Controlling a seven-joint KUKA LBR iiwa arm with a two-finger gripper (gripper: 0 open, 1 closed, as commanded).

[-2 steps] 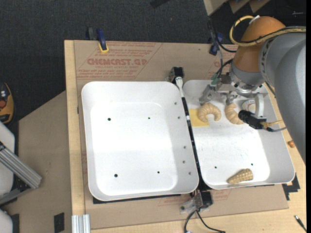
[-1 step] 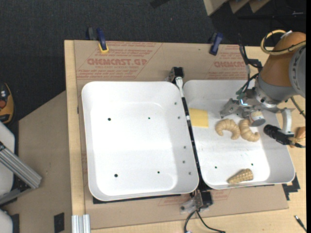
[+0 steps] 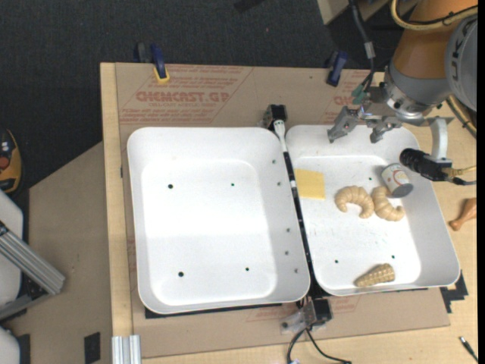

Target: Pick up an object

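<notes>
My gripper [image 3: 359,132] hovers over the far edge of the right bin [image 3: 432,237], its two fingers spread open with nothing between them. Below it in that bin lie a flat yellow square [image 3: 310,183] near the left wall, two tan croissants [image 3: 355,199] [image 3: 389,208] touching each other in the middle, and a small grey can [image 3: 395,179] on its side just right of them. A ridged tan cone [image 3: 376,276] rests near the bin's front edge. All of these sit apart from the gripper, nearer the camera.
The left bin [image 3: 140,203] stands beside the right one, their rims meeting along a clipped seam [image 3: 292,196]. Blue clamps [image 3: 158,58] [image 3: 336,67] hold the brown board at the back. A small orange thing [image 3: 462,218] lies off the bin at the right edge.
</notes>
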